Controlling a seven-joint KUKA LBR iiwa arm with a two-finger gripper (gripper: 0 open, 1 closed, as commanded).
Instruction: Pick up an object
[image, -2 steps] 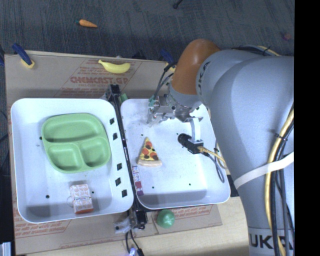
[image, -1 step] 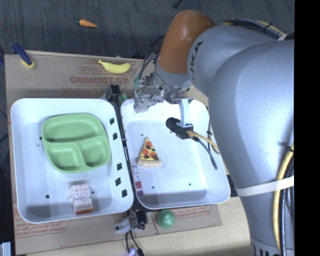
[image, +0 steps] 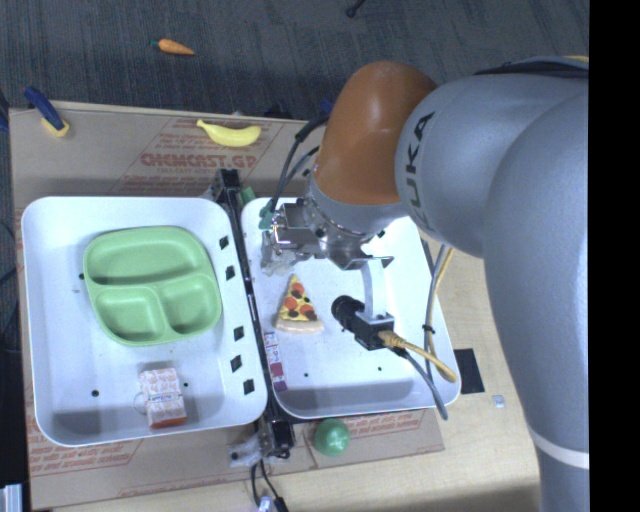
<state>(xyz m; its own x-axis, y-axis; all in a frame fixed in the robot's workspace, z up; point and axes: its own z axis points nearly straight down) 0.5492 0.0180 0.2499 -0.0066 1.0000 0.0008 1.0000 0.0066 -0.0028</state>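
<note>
over the right bin (image: 400, 395), the gripper (image: 280, 235) hung above the pizza slice toy (image: 298, 305); its grip could not be judged, and a descent aimed off-centre risked nudging the flat slice aside

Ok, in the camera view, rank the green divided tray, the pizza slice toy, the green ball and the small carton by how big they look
Largest to smallest:
1. green divided tray
2. small carton
3. pizza slice toy, close to the carton
4. green ball

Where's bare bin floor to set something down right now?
Left bin: floor between green tray and small carton, plus the front-left corner. Right bin: front strip below pizza slice. Crowded under the end effector.
</note>
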